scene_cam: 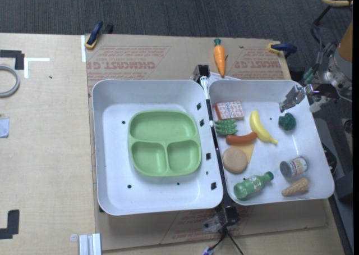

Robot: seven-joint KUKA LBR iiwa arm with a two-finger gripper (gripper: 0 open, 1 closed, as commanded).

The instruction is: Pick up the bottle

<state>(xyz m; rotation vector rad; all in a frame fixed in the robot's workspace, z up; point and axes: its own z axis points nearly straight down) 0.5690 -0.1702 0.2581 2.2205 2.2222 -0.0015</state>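
I am looking first at the gripper, which is hanging over the far right corner of the right bin; its fingers are standing slightly apart with nothing between them, so I am reading it as open and empty. Just below and beside the fingertips I am seeing a small dark green broccoli piece, close enough to be knocked if I am careless going down here.

The bottle is lying on its side near the front edge of that same bin, well apart from the gripper, green bodied with its cap pointing up and to the right toward a small can. A round bun is sitting just behind its base, and an ice cream cone is lying near the cap end.

To do this well, I am judging that I should be travelling high across the banana and sausage, then turning the wrist so the fingers are straddling the bottle across its width, at the thick middle of the body. I am expecting it to roll if pushed from one side, so I am planning a straight, centred descent.
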